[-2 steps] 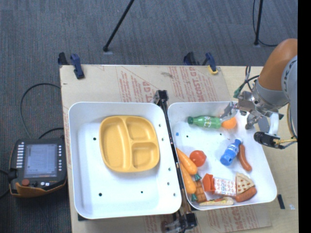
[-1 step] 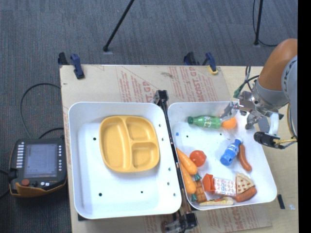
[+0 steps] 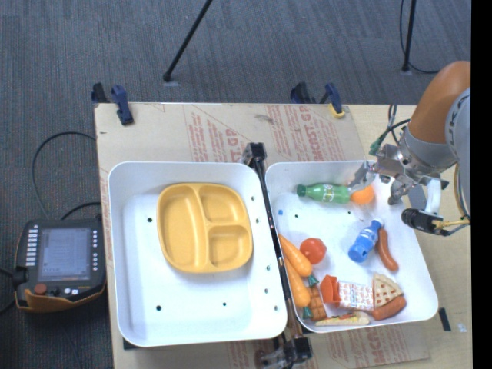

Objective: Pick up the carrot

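Two orange carrots lie end to end along the left wall of the right bin (image 3: 427, 283): one carrot (image 3: 296, 256) higher up, and a second carrot (image 3: 299, 286) below it with a green top near the bin's front. My gripper (image 3: 380, 184) hangs over the far right corner of that bin, well away from both carrots. Its fingers are spread open with nothing between them. A small orange ball (image 3: 363, 196) sits just under the left finger.
The right bin also holds a green bottle (image 3: 326, 194), a red tomato (image 3: 312, 250), a blue bottle (image 3: 364, 243), two sausages (image 3: 387, 250), a red carton (image 3: 350, 293) and a pizza slice (image 3: 384, 289). A yellow divided plate (image 3: 206, 227) lies in the left bin.
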Robot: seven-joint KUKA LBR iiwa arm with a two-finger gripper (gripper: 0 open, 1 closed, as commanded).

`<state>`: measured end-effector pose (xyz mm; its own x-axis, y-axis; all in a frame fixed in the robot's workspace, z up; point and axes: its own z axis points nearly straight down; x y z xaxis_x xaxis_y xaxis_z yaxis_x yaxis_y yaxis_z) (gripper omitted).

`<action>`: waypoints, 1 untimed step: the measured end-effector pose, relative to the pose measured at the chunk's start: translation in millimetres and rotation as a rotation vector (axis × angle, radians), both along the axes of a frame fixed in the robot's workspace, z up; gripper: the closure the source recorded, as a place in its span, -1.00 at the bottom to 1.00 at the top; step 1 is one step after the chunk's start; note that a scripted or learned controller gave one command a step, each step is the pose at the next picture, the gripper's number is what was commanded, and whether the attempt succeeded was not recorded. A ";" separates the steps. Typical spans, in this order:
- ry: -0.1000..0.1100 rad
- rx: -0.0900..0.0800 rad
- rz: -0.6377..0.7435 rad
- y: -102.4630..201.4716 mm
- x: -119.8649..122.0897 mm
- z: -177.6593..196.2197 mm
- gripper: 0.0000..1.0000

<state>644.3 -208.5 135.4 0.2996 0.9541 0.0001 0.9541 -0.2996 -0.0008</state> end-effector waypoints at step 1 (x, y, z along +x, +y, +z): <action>0.000 0.000 0.000 0.0 0.0 0.0 -1.00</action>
